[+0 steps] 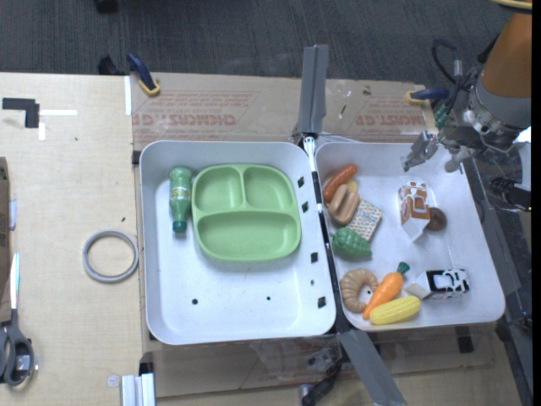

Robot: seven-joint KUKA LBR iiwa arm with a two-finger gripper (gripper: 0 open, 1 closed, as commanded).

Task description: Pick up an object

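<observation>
Hovering end effector, finger state unreadable, above right bin far edge.
Risk: crowded carrot, corn, pretzel touch; a descent there may nudge neighbours, spoiling the grasp.

We see a tape ring on the worktop left of the bins, scissors at the left edge, blue clamp at the cardboard sheet's back left corner, black marker far left.
</observation>
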